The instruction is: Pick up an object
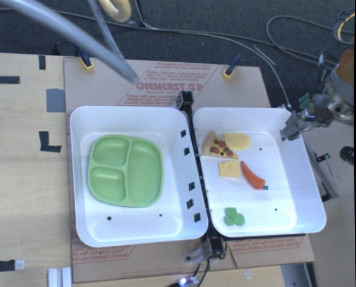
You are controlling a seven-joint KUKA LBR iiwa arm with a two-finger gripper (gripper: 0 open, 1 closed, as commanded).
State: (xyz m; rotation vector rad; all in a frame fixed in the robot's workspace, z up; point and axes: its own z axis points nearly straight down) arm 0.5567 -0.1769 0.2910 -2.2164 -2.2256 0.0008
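A pale wood bench (22, 178) carries a sheet of printed cardboard (166, 79), and on that sit two shallow white bins side by side, with dark floor and loose cables beyond the far edge. The left bin (85, 220) holds a green divided plate (126, 170) lying flat, taking up most of its floor. The right bin (306, 211) holds the small toy foods: a pizza slice (218, 146) at the far left with a yellow piece (237, 140) touching its right side, a pale cheese square (229, 170) just nearer, an orange carrot (253, 176) lying at a slant beside the cheese, and a green leafy piece (234, 217) apart from the rest, close to the near wall.

The arm comes in from the right, and its pincer (292, 126) hangs over the far right corner of the right bin, above the rim and well apart from every food piece. Nothing lies between its tips. Whether they are spread or pressed together I cannot tell; the end is small and blurred.

By my reading, this is the approach step: no object has been picked. The next move calls for travelling left and nearer over the bin floor, choosing one piece, and descending squarely over it. The carrot or the lone green piece look like easier targets, since the pizza and yellow piece touch.
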